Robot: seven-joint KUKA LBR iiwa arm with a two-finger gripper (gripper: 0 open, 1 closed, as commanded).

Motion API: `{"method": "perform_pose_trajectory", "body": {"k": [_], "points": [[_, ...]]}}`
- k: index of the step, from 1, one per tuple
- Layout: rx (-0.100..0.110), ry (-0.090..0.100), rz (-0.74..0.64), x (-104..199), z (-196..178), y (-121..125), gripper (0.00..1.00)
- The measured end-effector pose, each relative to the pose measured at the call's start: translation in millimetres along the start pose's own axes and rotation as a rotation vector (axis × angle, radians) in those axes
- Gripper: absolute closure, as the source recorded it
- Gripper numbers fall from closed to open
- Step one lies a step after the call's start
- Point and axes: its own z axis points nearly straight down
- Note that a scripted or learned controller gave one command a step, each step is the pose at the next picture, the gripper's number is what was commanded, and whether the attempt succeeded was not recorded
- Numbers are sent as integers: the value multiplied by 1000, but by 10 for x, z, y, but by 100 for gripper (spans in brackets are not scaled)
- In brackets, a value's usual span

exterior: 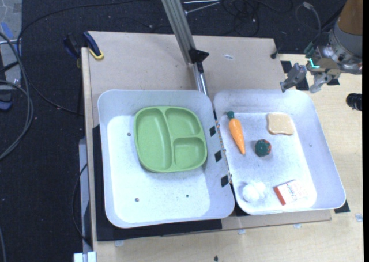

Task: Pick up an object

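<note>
Five loose objects lie in the right bin (323, 157), none of them lifted: a carrot (237, 134), a slice of bread (280, 124), a dark green ball (263, 147), a white lump (253, 191) and a small red-and-white packet (289, 192). The left bin (115, 197) carries a green divided plate (170, 139). The tool (304, 80) hangs above the counter (144, 62) just off the right bin's far corner, apart from every object. Its two fingers look spread with nothing between them. By my reading the pick has not begun; choosing a target, descending, closing and lifting all remain.
</note>
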Motion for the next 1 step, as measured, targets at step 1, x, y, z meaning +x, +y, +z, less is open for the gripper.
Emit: {"method": "perform_pose_trajectory", "body": {"k": [1], "points": [[-2, 0, 0, 0, -12, 5, 0]]}}
